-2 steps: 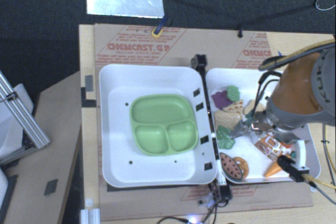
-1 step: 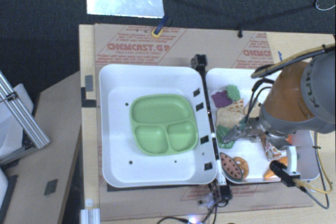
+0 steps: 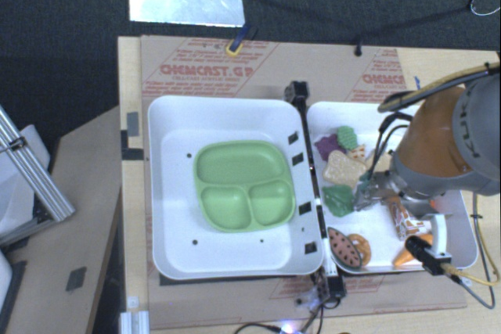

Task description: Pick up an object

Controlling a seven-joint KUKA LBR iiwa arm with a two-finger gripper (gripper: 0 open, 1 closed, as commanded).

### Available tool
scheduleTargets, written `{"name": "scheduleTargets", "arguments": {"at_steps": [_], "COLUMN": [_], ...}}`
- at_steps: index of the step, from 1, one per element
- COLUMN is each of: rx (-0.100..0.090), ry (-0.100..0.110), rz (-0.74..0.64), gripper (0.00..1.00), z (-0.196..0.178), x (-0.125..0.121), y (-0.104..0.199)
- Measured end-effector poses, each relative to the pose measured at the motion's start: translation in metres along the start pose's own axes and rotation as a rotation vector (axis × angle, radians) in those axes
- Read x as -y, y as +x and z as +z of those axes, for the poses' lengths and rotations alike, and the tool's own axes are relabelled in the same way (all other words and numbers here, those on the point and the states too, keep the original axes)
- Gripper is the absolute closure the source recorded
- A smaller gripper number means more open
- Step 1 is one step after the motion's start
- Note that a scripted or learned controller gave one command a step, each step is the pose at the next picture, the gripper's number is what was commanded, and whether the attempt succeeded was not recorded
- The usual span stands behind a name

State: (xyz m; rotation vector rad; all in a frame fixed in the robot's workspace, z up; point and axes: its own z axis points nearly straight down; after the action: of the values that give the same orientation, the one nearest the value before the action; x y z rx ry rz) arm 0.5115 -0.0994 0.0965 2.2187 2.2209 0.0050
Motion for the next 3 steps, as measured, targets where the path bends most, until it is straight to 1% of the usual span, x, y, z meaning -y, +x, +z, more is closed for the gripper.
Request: {"name": "scheduleTargets", "arguments": {"at_steps": [1,2,3], "rx": [0.002,0.002,0.001], "ry": [-0.002,-0.004,0.001], "rz": [-0.003,-0.003,-0.003], "gripper": [1.00,1.00,1.00], "z": [-0.060,-0.125,-0.128], "x": [0.006,0.002,0.001], "y": [0.002,0.001,0.001]}}
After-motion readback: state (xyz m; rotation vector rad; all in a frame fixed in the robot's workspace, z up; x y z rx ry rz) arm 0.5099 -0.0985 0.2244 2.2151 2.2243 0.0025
